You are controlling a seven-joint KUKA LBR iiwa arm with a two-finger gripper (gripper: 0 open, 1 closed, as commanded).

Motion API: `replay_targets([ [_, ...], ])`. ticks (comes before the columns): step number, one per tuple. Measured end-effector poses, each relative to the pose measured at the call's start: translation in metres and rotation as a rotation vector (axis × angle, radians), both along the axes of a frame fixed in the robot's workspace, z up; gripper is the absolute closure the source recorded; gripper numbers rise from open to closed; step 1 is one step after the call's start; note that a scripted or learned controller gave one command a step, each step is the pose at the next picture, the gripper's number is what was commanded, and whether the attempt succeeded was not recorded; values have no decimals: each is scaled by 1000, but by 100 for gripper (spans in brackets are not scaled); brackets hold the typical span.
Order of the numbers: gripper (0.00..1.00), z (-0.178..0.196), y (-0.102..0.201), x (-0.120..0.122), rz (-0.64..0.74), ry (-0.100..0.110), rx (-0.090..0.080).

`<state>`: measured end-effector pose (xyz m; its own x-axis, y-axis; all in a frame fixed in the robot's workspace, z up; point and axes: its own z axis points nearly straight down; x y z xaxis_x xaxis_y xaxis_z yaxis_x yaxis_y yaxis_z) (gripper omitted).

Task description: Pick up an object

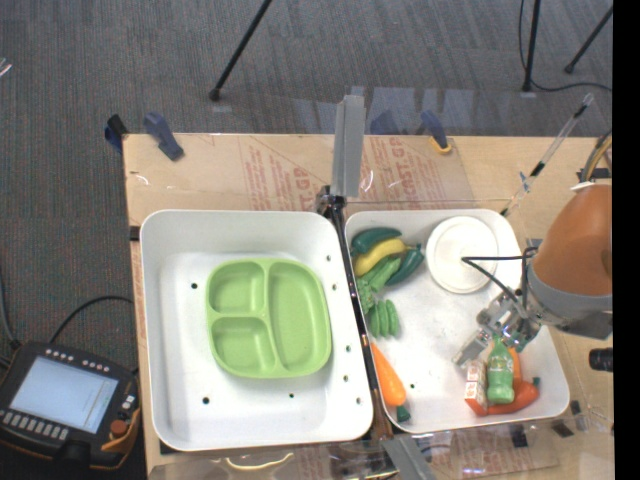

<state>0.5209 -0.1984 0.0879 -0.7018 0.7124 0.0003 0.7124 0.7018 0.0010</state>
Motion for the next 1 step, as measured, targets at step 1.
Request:
replay_targets([
  [1,0,-1,2,-44,-123,3,1],
])
